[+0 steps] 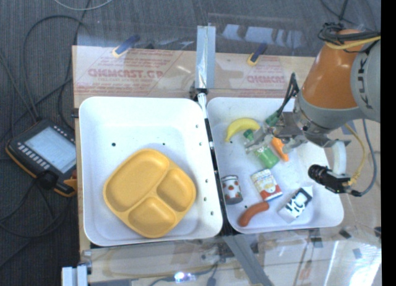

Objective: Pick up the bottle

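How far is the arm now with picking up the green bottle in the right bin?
Done: the two-finger gripper has reached the small green plastic bottle in the shallow white right bin, beside the yellow banana.
In hand: it sits right over the bottle; a firm grasp cannot be confirmed.
Left: the bottle seems to lie on the bin floor, so lifting remains.

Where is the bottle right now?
The green bottle lies in the right bin, just below the banana and under the gripper, beside a carrot.

Green bottle [262,152] in the right bin.
It lies tilted on its side, mid-bin, right of the banana, cap toward far left.
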Motion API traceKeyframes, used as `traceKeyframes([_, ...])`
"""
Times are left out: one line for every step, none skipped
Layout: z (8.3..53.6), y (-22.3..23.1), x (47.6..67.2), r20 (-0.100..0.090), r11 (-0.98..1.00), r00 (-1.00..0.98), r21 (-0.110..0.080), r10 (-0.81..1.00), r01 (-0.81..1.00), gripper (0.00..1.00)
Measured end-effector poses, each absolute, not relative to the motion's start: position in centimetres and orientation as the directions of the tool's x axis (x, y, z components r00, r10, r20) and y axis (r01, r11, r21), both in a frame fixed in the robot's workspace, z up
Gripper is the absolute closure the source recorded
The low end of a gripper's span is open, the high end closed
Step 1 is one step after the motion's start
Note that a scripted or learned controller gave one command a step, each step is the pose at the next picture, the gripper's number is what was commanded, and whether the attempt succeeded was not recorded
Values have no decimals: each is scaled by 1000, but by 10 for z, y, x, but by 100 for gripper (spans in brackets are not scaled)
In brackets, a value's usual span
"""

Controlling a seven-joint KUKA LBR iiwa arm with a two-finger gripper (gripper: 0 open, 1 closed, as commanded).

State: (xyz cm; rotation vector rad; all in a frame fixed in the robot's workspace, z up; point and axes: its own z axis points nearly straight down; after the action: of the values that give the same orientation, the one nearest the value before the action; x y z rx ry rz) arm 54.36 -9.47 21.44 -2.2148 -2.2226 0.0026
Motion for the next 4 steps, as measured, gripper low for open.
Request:
traceKeyframes([285,-84,544,0,-33,33,-2,999,999,0])
traceKeyframes([263,-88,539,-2,-45,45,-3,999,999,0])
traceKeyframes([125,-119,562,-8,94,-94,23,996,995,0])
traceKeyframes([89,-137,605,-1,-38,38,6,999,999,0])
